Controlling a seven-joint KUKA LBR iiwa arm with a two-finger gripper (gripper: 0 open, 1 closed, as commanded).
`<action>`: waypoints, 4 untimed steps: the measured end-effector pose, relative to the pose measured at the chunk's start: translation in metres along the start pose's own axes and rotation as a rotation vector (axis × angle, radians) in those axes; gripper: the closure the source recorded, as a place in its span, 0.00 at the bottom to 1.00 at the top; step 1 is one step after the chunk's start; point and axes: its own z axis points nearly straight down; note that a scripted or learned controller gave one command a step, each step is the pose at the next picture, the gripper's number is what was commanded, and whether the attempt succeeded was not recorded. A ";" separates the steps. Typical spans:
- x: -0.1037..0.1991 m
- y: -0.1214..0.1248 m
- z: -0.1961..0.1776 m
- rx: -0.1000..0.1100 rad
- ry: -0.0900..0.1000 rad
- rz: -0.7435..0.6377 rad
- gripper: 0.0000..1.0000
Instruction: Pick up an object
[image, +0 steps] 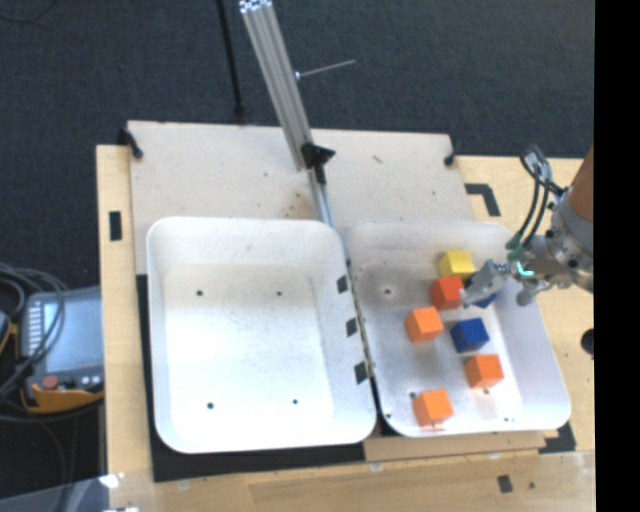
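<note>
Blocks lie scattered in the right-hand shallow white plastic bin (530, 400): 6 small cubes in all. A yellow cube (457, 263) sits nearest the bin's far wall, and a red-orange cube (447, 292) lies just in front of it, close enough that the 2 look to be touching. An orange cube (424, 324) rests a little nearer the camera and to the left, with a blue cube (468, 334) just beside it on the right. A second orange cube (484, 370) lies below the blue one, and a third orange cube (433, 407) sits near the bin's front edge, apart from the others.

The grey two-finger gripper (492, 284) reaches in from the right, low over the bin, its tip just to the right of the red-orange cube and above the blue cube. Nothing is visibly held between its fingers, and whether they are spread or closed cannot be told from this slanted view. Cables (538, 195) loop up from the wrist at the right edge.

The left-hand shallow white plastic bin (250, 330) stands beside the first, their walls nearly touching along the middle. Both rest on a pale wooden bench (200, 165). A slanted aluminium bar (280, 85) rises from the bench's far side. A teach pendant with grey screen (60, 335) lies at the left.
</note>
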 end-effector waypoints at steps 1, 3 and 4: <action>0.000 0.001 -0.002 -0.004 -0.001 0.001 0.00; -0.014 -0.004 0.106 0.003 -0.002 0.005 0.00; -0.019 -0.002 0.149 0.002 -0.003 0.005 0.00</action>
